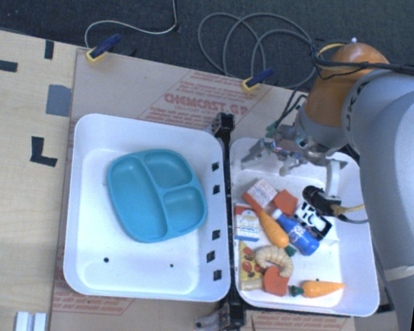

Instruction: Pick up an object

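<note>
Near edge, right bin [368,264]: orange carrot [321,288] lying flat, green top pointing toward the left bin. Just beside it a red block [276,281], touching a pale curved piece [274,257] that arcs over it. Flat printed card [249,268] lies against the bin's left wall.

Mid right bin: long orange piece [271,226] lying diagonally, with a blue bottle [297,236] on its side just to the right, touching or nearly so. Small white and red carton [245,223] left of the orange piece. Behind these, a second red block [284,201] and a pale box [262,191], close together.

Left bin [75,180]: one blue divided plate [158,194], flat and roughly central, well apart from the toy pile.

Far end of right bin: gripper [276,157] sits over bare white floor, just behind the pale box. Its two grey fingers [255,156] are spread apart with nothing between them. No object is grasped; all candidates rest in the bin.

Arm [398,151] comes in from the right, orange band [342,88] above the wrist.

Beyond the bins: cardboard sheet [193,105], then looped cables [241,39] on dark floor
</note>
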Controlling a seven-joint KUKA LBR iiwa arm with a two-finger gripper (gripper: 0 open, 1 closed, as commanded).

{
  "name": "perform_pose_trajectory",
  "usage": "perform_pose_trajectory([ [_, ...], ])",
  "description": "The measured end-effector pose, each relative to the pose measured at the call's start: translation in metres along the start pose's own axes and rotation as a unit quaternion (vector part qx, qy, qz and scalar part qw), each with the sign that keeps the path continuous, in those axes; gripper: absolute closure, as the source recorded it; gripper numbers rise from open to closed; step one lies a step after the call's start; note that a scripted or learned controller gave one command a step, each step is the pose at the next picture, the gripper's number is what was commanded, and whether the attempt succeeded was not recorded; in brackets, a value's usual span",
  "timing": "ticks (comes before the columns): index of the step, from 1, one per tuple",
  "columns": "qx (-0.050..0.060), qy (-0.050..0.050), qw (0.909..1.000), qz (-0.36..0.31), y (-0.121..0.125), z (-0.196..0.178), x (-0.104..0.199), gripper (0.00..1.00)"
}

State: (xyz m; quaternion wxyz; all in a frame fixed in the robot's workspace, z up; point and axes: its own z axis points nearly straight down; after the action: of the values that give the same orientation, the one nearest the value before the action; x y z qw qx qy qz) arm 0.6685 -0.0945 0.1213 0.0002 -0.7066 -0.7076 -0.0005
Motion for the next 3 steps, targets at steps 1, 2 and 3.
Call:
perform_pose_trajectory([
  [1,0.001,-0.001,1.0000,0.001,-0.001,0.009,-0.014,0.00],
  [2,0.001,-0.001,1.0000,0.001,-0.028,0.007,-0.018,0.00],
  [3,0.000,-0.001,1.0000,0.001,-0.077,-0.043,-0.029,0.00],
])
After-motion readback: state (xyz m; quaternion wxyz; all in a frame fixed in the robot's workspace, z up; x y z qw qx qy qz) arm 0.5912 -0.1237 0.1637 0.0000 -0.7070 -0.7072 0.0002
